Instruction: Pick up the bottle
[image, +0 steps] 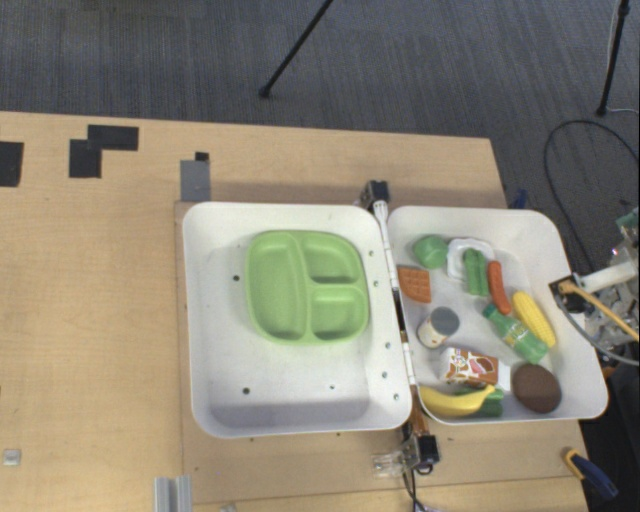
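Observation:
The bottle (520, 338) is small, green and see-through. It lies on its side in the right part of the right bin (535, 228). A yellow corn cob (532, 316) rests against its upper right side, and an orange carrot (496, 283) lies just beyond its cap end. A brown, round toy (537, 388) sits just in front of it, near the bin's front right corner.
The right bin also holds a red-and-white carton (470, 368), a banana (458, 402), a grey can (441, 323), an orange waffle (414, 285) and a green toy (432, 251). A green divided plate (306, 288) lies in the left bin (220, 330). Cables and a white bar (608, 280) stand off the bin's right rim.

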